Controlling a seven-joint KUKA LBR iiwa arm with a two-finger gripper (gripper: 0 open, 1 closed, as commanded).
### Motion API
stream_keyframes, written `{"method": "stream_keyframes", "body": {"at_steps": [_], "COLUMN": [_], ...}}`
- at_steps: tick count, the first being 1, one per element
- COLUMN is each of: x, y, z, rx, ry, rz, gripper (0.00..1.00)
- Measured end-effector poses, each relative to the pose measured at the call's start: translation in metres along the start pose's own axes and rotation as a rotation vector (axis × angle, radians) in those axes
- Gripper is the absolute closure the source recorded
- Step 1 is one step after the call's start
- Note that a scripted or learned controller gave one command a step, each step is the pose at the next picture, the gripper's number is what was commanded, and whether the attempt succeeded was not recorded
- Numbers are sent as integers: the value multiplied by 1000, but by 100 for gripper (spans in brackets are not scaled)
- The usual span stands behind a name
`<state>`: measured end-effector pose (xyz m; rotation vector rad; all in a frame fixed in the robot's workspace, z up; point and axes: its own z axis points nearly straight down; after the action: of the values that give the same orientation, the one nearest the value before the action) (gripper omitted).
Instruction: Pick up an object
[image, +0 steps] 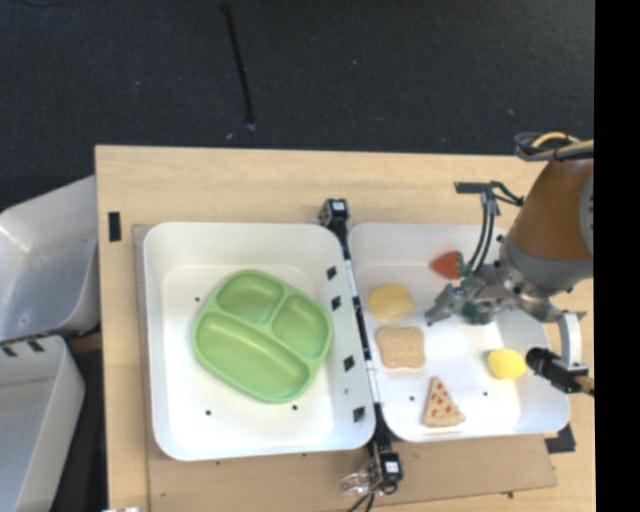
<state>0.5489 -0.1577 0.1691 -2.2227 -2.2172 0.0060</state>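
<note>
The right bin (400, 420) holds several toy foods: a pale yellow round piece (390, 299), a tan bread slice (401, 346), a pizza wedge (440, 403), a yellow lemon (506, 363) and a red piece (447, 264) at the back. My gripper (458, 303) hangs over the middle of this bin, pointing left, between the red piece and the bread slice. I see nothing between its fingers.
The left bin (170, 420) carries a green divided plate (262, 334). A black-clipped divider (352, 320) runs between the two bins. The arm's orange band (555, 215) and cables stand over the right bin's back right corner.
</note>
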Motion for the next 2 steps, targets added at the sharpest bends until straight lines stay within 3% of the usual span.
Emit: {"method": "stream_keyframes", "body": {"at_steps": [1,2], "x": [-8,-9], "y": [-3,-1], "z": [61,46], "rx": [1,-8], "ry": [0,0], "rz": [-1,3], "gripper": [0,100]}}
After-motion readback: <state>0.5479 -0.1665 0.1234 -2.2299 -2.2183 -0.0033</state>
